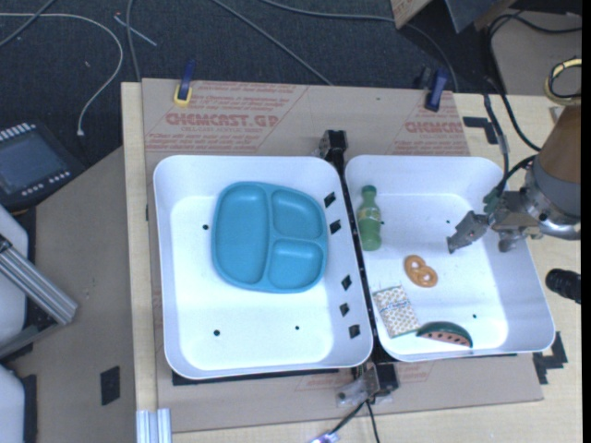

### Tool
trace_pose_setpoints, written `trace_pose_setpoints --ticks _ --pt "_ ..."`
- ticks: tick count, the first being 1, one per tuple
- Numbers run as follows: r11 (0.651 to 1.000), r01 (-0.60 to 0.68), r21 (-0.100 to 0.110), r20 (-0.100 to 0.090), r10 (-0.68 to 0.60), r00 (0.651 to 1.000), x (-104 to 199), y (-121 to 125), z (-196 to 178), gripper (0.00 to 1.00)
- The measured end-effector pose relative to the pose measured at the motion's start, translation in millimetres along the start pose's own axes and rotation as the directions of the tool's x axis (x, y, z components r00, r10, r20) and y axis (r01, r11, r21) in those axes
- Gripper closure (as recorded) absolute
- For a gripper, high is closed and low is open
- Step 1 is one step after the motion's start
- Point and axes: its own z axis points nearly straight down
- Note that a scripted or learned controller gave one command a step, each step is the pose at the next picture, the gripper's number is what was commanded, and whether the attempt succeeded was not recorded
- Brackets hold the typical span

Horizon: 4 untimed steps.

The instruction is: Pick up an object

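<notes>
The gripper [476,232] is being held low over the right bin [522,293], near its right wall; its fingers [461,237] are being shown slightly spread with nothing between them. Four candidates are being offered in that bin: a green bottle [369,218] lying just beside the left wall; a pretzel [421,270] near the middle, closest to the gripper; a patterned pouch [396,310]; a watermelon slice [444,334] touching the front rim. The pretzel is judged the likeliest target; for a sound grasp, the jaws should be centred over it, lowered squarely, and closed across its narrow side; the neighbouring pouch is best being avoided.
</notes>
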Motion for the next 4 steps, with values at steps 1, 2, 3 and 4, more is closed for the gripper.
trace_pose_setpoints --ticks 1,2,3,4 --pt "1.0 0.004 -0.014 0.003 -0.004 1.0 0.4 3.0 -7.1 0.0" --pt "1.0 0.004 -0.009 0.001 -0.004 1.0 9.8 8.1 43.9 0.0" --pt "1.0 0.003 -0.009 0.001 -0.003 1.0 12.2 8.9 86.4 0.0" --pt "1.0 0.003 -0.016 0.001 -0.003 1.0 12.3 11.5 114.2 0.0"
